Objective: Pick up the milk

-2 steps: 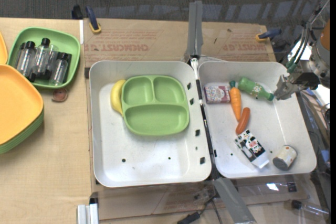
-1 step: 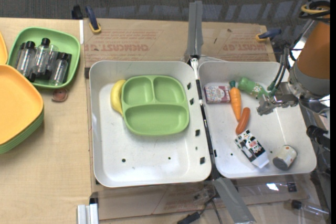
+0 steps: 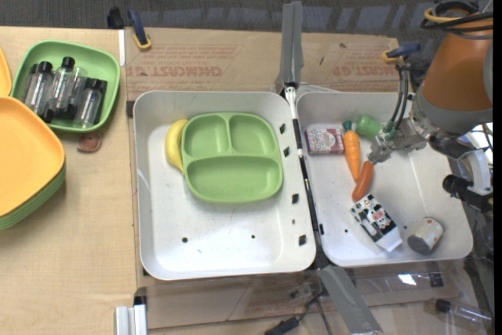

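The milk [image 3: 375,221] is a small carton with a black-and-white cow pattern, lying on its side near the front of the right bin [image 3: 439,247]. My gripper [image 3: 382,150] hangs over the upper middle of that bin, just right of an orange carrot [image 3: 353,153], well behind the milk. Nothing shows between its fingers, whose spread is too small to read.
The right bin also holds a pink packet [image 3: 322,140], a green item [image 3: 366,125], a reddish sausage [image 3: 362,180] and a grey can [image 3: 424,235]. The left bin [image 3: 157,247] bears a green divided plate [image 3: 232,156] over a yellow piece [image 3: 173,144]. Orange plates and a green tray of bottles [image 3: 67,86] sit far left.
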